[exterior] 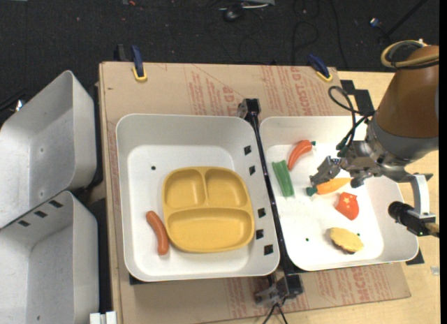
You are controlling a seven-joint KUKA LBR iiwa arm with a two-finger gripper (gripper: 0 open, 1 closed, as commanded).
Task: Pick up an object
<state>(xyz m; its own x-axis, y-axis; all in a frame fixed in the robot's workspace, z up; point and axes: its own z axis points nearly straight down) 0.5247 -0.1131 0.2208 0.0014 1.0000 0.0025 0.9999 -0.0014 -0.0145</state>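
**Carrot right under the pincer in the right bin**

I see the gripper (334, 173) low over the middle of the right bin (398, 249), and I cannot tell its state. The orange carrot piece (331, 186) lies just below it, apparently touching, long axis running left-right toward the bin's right wall, tilted slightly up. I judge it the nearest pick.

My count in the right bin: one carrot, one red chili (299, 152), one green strip (283, 178), one red strawberry-like piece (348, 206), one yellow piece (346, 239). In the left bin (133, 134): one yellow divided plate (208, 209), one sausage (158, 232) near the front-left corner.
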